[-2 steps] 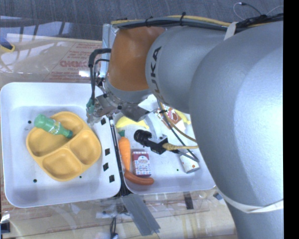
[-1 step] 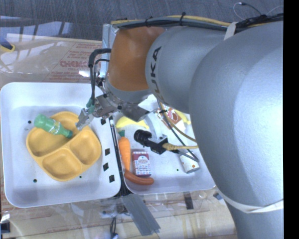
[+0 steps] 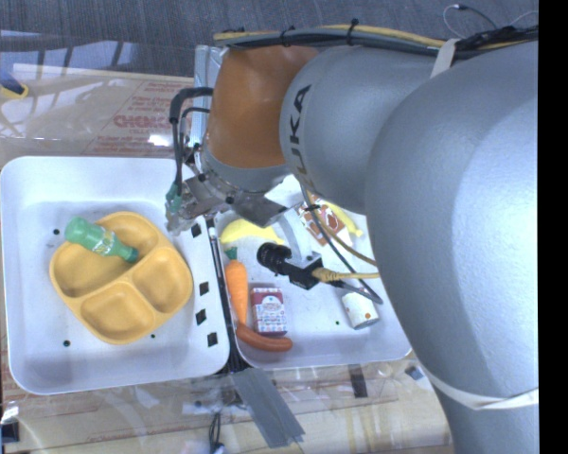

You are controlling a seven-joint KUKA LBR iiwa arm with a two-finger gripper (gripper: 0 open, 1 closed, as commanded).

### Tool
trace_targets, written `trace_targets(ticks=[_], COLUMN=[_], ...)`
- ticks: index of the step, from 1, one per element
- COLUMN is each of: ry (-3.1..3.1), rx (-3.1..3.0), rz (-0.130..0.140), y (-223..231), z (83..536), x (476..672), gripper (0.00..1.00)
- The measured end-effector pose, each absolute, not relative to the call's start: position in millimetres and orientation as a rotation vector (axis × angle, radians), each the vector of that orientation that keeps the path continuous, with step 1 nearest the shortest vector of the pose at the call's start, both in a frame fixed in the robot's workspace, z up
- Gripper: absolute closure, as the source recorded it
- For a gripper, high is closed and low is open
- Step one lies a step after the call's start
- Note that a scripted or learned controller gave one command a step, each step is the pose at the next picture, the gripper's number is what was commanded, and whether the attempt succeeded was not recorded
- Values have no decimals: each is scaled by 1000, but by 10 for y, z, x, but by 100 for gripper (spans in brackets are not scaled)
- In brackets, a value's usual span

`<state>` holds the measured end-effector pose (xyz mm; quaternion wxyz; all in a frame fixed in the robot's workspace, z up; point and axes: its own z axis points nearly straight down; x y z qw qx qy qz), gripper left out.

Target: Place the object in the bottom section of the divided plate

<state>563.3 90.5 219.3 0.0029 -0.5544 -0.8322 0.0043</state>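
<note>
A yellow divided plate (image 3: 123, 277) lies in the left bin (image 3: 28, 348). A green bottle (image 3: 99, 239) rests on its side in the plate's upper-left section, its cap end pointing toward the middle ridge. The two lower sections of the plate hold nothing. My gripper (image 3: 178, 214) hangs just off the plate's upper-right rim, near the wall between the two bins. The orange band and grey wrist above cover most of it.
The right bin (image 3: 312, 353) holds an orange carrot (image 3: 237, 291), a brown sausage (image 3: 263, 341), a small red box (image 3: 268, 310), a yellow fruit (image 3: 241, 235), a white cylinder (image 3: 362, 312) and a printed packet (image 3: 327, 220). The arm covers the right bin's upper part.
</note>
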Motion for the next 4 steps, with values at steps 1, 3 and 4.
trace_targets(ticks=[1, 3, 4], ry=[-2610, -2946, -2880], rx=[-1738, -1099, -1251], rz=[14, 1, 3], y=[905, -421, -625], z=[2193, 2823, 3071], x=[5633, 6039, 5652], gripper=[0, 0, 0])
